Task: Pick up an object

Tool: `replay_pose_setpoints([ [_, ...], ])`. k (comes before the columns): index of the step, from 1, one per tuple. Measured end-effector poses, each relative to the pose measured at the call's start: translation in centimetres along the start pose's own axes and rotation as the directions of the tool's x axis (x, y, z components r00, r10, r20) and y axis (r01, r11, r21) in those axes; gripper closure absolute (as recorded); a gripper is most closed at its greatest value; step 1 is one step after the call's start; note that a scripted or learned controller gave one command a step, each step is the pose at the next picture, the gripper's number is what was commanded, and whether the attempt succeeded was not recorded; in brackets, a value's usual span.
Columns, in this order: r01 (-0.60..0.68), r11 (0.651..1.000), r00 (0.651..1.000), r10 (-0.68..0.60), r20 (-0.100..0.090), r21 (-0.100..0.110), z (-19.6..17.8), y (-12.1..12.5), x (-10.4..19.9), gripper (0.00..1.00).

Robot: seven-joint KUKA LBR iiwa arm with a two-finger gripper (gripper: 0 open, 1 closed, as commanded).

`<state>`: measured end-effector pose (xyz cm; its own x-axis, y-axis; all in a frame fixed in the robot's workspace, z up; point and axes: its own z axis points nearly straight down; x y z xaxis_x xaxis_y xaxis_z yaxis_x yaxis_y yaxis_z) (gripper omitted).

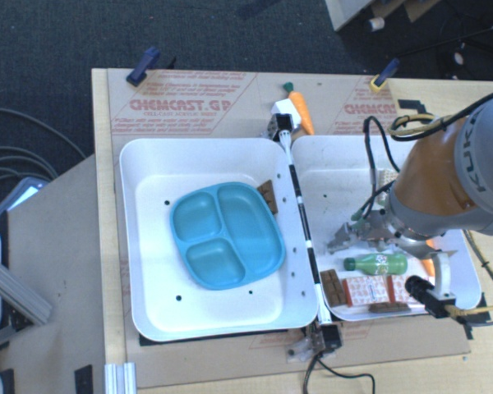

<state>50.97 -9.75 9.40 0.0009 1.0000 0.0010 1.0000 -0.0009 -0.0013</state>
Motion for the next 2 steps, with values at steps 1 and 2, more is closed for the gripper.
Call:
replay_pose_setpoints([
  [1, 0.000, 1.000, 1.000, 0.000, 0.001, 0.000, 1.0, -3.1, -2.4, 0.00],
  [2, 0.000, 1.000, 1.000, 0.000, 0.001, -0.005, -0.1, -2.9, -2.4, 1.00],
])
